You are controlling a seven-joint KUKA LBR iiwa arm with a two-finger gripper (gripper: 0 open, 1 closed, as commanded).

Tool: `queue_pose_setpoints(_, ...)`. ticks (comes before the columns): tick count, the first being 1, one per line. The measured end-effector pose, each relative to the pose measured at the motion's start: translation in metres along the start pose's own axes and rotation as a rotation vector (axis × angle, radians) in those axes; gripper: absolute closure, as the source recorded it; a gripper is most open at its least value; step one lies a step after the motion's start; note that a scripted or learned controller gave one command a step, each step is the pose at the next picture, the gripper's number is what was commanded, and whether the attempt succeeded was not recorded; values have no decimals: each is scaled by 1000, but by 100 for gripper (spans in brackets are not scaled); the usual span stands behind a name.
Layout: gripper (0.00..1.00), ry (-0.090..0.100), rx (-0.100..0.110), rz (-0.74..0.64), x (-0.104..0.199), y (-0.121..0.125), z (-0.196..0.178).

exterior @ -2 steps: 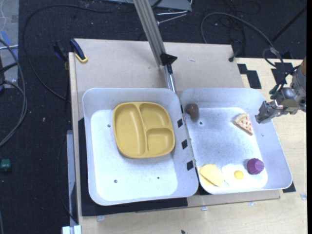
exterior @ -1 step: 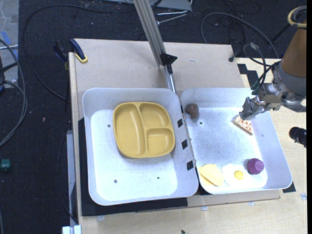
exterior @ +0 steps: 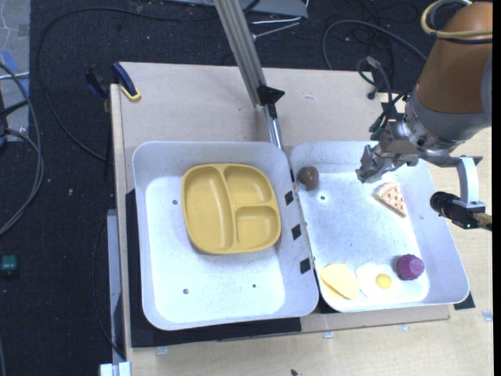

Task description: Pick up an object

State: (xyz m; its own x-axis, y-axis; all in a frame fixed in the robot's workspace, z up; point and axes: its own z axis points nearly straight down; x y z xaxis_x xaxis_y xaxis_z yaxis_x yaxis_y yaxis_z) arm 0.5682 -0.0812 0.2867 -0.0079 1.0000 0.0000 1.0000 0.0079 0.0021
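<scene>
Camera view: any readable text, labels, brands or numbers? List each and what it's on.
None readable.
Yellow divided tray: plain, no markings.
Both white bins, left and right: dark specks, no lettering.
Pizza slice toy, purple toy, fried egg toy, brown ball: no print.
Arm's orange band and claw: no legible label at this resolution.

Arm (exterior: 458,61) cut off at right edge; gripper (exterior: 374,168) fingers' state unclear.
</scene>
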Motion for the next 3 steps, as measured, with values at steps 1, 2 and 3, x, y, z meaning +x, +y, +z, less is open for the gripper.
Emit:
queue_pose_setpoints(1,100,0,1,-1,58,22,12)
queue_pose_setpoints(2,100,1,4,0,108,35,35)
queue_pose_setpoints(3,100,0,1,1,151,44,37)
